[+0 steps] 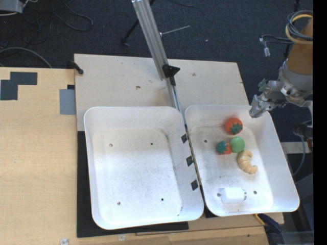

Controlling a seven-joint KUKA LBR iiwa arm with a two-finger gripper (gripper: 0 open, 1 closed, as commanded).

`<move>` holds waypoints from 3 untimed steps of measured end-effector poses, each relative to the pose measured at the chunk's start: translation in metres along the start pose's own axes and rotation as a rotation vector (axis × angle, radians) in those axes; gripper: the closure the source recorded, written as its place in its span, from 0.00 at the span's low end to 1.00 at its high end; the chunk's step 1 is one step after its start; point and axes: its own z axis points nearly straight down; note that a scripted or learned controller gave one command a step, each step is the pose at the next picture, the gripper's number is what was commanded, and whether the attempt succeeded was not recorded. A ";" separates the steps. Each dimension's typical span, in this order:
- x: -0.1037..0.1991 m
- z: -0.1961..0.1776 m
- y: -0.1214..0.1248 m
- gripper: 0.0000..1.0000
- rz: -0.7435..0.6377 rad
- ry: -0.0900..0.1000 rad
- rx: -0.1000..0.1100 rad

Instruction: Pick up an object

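The right bin (278, 152) holds a red tomato-like fruit (233, 125), a small red and green piece (223, 147), a green ball (237, 144), a tan croissant shape (247, 163) and a white block (232, 194). My gripper (257, 109) hangs over the bin's far right corner, up and to the right of the red fruit and apart from it. Nothing shows between its tips.
The left bin (92, 152) sits beside the right one, with black clips (189, 160) along the shared wall. A slanted metal rail (153, 40) rises behind the bins. A wooden panel (36, 157) lies to the left.
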 end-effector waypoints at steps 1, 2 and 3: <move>0.000 -0.019 0.000 1.00 -0.001 0.002 0.004; 0.042 -0.018 -0.004 1.00 -0.002 0.004 0.008; 0.095 -0.012 -0.003 1.00 -0.002 0.005 0.008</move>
